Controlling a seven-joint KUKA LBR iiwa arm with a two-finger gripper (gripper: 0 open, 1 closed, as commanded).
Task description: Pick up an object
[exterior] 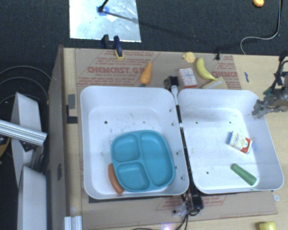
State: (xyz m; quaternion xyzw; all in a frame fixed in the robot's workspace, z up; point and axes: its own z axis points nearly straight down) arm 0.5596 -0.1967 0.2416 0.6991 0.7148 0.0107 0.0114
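Two white bins sit side by side on the table. The left bin holds a blue divided plate toward its near side, with an orange sausage-shaped piece lying just beside the plate's near left edge. The right bin holds a small white, blue and red carton toward its right side and a green cylinder lying nearer, a little apart from the carton. The arm reaches in from the right, its end at the right bin's far right rim; whether the jaws are wide or narrow cannot be told. On the cardboard beyond the bins lie an orange carrot, a pink-and-white box and a yellow banana.
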